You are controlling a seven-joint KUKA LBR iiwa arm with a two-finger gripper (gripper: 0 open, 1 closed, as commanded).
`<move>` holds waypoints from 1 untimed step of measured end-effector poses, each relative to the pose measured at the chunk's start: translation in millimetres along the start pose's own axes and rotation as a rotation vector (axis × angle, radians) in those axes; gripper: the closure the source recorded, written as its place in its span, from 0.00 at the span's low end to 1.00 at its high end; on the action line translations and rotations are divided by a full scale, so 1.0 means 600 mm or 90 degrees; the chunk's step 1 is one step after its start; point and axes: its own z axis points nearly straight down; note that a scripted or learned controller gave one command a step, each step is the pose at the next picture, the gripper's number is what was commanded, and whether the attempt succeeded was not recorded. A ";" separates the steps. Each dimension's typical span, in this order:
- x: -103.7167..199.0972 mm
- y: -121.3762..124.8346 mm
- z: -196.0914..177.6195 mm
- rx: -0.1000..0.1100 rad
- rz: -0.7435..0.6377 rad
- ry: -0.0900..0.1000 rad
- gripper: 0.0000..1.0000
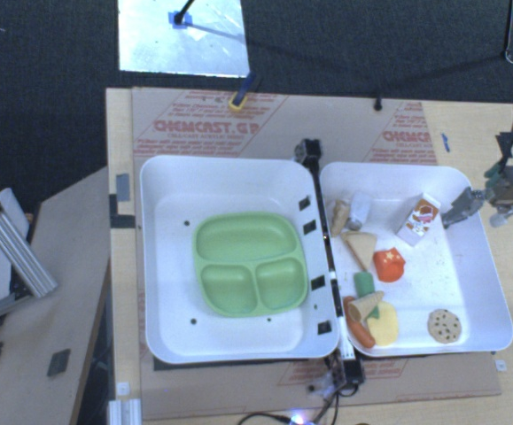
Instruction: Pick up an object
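End effector [469, 204] sits at the right bin's [482, 264] upper right rim, over the wall, not down among the items. Can't tell its state; nothing visibly in it.

Landmark: the carton [418, 219], white with red print, in the upper right of the right bin, just left of the end effector. Closest candidate. Judging by look: light, stiff-ish box, flat faces, should take a pinch across the narrow sides; lies tilted, so squaring up to it matters.

Others relative to the carton:
- red tomato-like piece [389, 265] just below-left; rounded, probably smooth plastic, may squirt out of a pinch.
- cookie [444, 326] well below, alone near the bottom wall; flat disc, hard to get under.
- tan wedge [359, 248] to the left, and small pale pieces [349, 212] beyond it near the bin divider.
- heap [369, 314] down-left: green, orange, yellow pieces touching each other; cluttered, a poor first pick.

All look like toy food: light, not fragile.

Left bin [163, 237] holds a green tray [249, 264] with three compartments.

Surface: glossy white bins, likely slippery, items may slide when nudged. Bins rest on cardboard on the wooden counter [79, 237]. Dark carpet around, metal plate [183, 25] beyond the carton.
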 end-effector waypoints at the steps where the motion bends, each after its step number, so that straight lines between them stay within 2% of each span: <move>1: 0.001 0.003 -0.009 -0.007 -0.002 -0.001 0.00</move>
